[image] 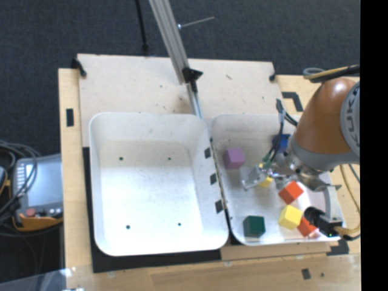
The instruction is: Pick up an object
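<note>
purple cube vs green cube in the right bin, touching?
Apart. The camera view shows bare white bin floor between the purple cube, near the bin's far left, and the green cube at its near edge.

A slanted silver aluminium rail [171, 32] crosses the pale wooden bench [163, 80] up and left of the claw [257, 177], above dark grey carpet [60, 23]. Far to the claw's left, a grey control pendant [36, 187] rests beside black cables [9, 156].

White bins [151, 180] hold purple [234, 157], green [254, 225], orange [291, 193] and yellow [290, 217] blocks
</note>
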`<state>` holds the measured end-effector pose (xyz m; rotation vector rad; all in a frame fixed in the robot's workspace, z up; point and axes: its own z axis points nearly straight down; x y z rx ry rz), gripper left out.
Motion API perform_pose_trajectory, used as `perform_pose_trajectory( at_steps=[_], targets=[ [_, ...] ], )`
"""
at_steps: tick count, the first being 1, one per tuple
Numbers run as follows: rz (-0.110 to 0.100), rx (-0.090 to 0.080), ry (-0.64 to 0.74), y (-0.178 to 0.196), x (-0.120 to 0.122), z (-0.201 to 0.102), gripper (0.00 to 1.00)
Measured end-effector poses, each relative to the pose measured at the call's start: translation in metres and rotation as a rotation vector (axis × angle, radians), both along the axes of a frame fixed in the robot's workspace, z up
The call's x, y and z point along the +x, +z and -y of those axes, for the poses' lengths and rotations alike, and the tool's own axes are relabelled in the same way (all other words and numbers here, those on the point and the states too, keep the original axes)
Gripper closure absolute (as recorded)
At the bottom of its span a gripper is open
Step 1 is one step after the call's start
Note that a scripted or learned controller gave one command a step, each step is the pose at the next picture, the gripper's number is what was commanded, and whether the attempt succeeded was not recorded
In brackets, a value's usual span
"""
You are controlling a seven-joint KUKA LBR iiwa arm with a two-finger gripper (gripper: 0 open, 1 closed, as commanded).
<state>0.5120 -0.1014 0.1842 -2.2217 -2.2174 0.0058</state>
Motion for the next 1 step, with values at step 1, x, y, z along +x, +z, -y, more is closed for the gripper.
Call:
perform_pose_trajectory(
  at_steps=[1],
  targets=[
    [0.000, 0.000, -0.002, -0.0476, 0.0059, -0.0051, 0.00]
  ],
)
